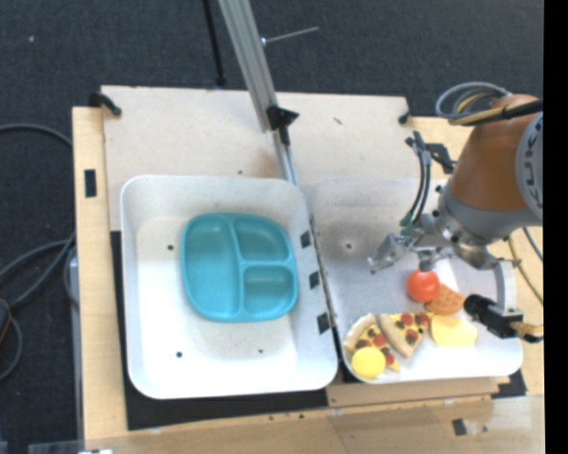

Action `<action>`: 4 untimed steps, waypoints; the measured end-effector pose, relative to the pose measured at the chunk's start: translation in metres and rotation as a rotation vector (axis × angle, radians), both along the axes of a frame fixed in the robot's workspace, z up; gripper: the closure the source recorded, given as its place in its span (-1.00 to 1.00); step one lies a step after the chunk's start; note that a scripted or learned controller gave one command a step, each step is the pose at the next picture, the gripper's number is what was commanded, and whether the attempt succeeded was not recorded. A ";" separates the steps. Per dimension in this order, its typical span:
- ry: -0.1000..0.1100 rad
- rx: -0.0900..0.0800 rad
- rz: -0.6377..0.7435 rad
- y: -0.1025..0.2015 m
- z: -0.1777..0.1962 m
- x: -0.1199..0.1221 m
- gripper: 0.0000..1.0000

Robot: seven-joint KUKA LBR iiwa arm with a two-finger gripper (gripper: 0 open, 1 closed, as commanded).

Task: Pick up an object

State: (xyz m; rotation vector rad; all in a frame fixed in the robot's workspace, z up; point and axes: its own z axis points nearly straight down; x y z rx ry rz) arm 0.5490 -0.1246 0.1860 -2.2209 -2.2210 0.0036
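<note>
- Tomato (421, 285) — a small red-orange ball — lay in the right bin (346, 220), touching a cookie (444, 302), near pizza (404, 331) and a yellow block (452, 331).
- Gripper (398, 250) hung just left of and above the tomato; whether it was apart or together could not be told.
- Left bin (133, 253) held a teal tray (238, 266).
- Risk, as a judgement: the round tomato could roll off — or the crowded neighbours could get nudged or grabbed instead.

Beneath me, a pale wooden bench (199, 130) stands on dark grey carpet (66, 36). A slanted metal rail (246, 45) rises from the bench's middle. Black cables (19, 253) trail across the floor at left.
</note>
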 end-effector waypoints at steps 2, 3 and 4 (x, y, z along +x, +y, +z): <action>-0.001 0.000 -0.001 0.000 -0.087 -0.008 -1.00; -0.006 0.001 -0.006 -0.001 -0.074 -0.007 1.00; -0.010 -0.001 0.003 0.001 -0.013 0.003 1.00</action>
